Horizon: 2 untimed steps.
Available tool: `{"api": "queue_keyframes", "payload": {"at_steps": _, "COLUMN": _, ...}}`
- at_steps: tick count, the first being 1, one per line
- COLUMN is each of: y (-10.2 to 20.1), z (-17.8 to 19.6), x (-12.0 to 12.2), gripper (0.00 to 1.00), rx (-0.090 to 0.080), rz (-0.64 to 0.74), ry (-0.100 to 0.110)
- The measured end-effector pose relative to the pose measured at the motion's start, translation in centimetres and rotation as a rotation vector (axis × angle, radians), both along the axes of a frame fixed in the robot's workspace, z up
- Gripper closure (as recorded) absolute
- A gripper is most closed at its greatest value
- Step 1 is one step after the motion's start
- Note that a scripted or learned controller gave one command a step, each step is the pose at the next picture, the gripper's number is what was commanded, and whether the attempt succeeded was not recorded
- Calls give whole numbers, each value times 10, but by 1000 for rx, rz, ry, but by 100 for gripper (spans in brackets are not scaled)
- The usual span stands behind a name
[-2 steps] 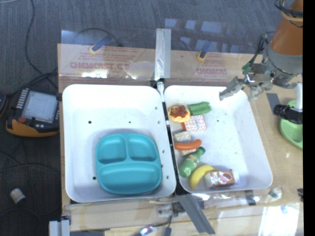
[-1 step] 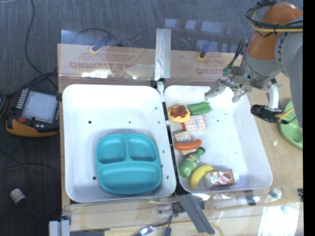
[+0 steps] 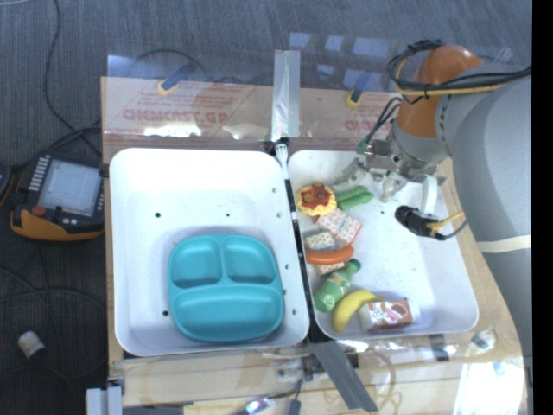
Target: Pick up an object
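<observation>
- A brown carton (image 3: 385, 314) lies nearest, at five o'clock in the right bin (image 3: 449, 275), touching a yellow banana (image 3: 347, 308).
- A green bottle (image 3: 333, 287) sits just past the banana, at about eleven o'clock from it.
- Beyond that lie an orange hot dog (image 3: 329, 254), a waffle-patterned square (image 3: 339, 227) and a red-and-yellow round toy (image 3: 316, 199), stacked toward twelve o'clock along the bin's left wall.
- A green pepper-like piece (image 3: 353, 199) lies at three o'clock of the round toy.
- The left bin (image 3: 147, 188) carries a teal divided tray (image 3: 226, 284).
- Farthest, the gripper (image 3: 386, 178) hangs at the right bin's one o'clock corner; whether it is spread or closed cannot be told.
</observation>
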<state>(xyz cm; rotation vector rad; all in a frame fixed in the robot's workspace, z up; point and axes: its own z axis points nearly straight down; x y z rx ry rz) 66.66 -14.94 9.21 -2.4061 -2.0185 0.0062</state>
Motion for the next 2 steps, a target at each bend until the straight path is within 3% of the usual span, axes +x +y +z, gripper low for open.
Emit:
{"api": "queue_keyframes", "payload": {"at_steps": 1, "y": -1, "z": 7, "x": -1, "gripper": 100, "rx": -3, "rz": 1, "ry": 6}}
{"api": "queue_keyframes", "payload": {"at_steps": 2, "y": 71, "z": 112, "x": -34, "gripper": 100, "rx": 2, "rz": 7, "ry": 2}}
